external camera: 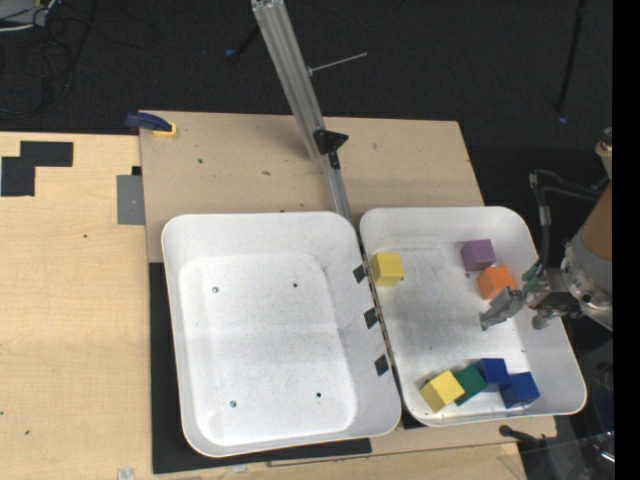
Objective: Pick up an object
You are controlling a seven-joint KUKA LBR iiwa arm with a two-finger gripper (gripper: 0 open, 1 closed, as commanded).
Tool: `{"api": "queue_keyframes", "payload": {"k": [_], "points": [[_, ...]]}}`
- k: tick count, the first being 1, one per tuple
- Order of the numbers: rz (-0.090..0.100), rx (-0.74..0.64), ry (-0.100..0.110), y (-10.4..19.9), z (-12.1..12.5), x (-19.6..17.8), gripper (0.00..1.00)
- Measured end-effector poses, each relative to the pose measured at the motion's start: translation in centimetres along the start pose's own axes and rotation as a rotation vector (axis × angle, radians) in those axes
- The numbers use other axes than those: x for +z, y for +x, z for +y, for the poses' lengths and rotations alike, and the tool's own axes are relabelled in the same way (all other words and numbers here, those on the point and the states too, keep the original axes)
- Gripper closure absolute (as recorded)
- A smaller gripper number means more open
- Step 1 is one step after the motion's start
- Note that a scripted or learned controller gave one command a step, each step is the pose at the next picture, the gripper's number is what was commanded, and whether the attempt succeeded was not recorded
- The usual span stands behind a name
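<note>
The right bin holds several small blocks. A yellow cube sits by its left wall. A purple cube and an orange block lie in the upper right part. Along the front lie a yellow block, a green block and two blue blocks. My gripper hangs over the bin's right side, just below and right of the orange block. Its fingers are spread open with nothing between them.
The left bin sits beside the right one, joined by black clips. A metal rail slants up from between the bins at the back. The wooden bench surrounds both bins.
</note>
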State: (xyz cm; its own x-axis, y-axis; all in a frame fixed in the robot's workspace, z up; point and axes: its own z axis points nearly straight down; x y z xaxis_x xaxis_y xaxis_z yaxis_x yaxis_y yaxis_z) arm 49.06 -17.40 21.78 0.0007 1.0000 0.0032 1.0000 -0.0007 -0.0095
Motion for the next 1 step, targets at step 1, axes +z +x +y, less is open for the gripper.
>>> {"api": "queue_keyframes", "payload": {"k": [1], "points": [[0.000,0.003,-0.001,0.86,0.30,4.80,0.00]]}}
